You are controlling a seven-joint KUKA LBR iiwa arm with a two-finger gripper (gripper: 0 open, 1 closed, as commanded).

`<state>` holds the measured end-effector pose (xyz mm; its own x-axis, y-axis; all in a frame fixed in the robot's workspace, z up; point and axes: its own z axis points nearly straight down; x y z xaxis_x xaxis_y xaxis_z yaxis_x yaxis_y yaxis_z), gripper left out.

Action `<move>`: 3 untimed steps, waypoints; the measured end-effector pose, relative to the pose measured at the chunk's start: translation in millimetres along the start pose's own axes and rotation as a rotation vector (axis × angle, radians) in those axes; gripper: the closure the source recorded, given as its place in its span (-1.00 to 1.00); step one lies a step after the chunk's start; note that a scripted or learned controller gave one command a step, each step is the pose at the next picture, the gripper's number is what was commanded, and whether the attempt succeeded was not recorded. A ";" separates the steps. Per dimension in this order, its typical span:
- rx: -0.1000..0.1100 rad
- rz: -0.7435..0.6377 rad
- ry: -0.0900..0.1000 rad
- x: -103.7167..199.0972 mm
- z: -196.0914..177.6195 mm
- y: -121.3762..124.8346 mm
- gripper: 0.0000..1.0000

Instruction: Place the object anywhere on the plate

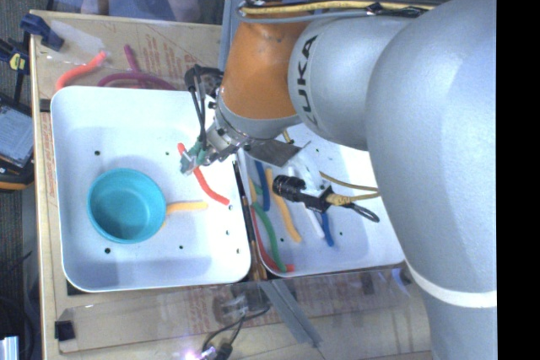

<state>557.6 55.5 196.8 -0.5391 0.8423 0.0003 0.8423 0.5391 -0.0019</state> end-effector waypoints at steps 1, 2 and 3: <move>0.002 -0.127 0.001 55.3 -15.3 0.8 1.00; 0.000 -0.208 0.000 88.6 -34.6 19.5 1.00; 0.003 -0.169 0.001 85.1 -28.9 7.7 1.00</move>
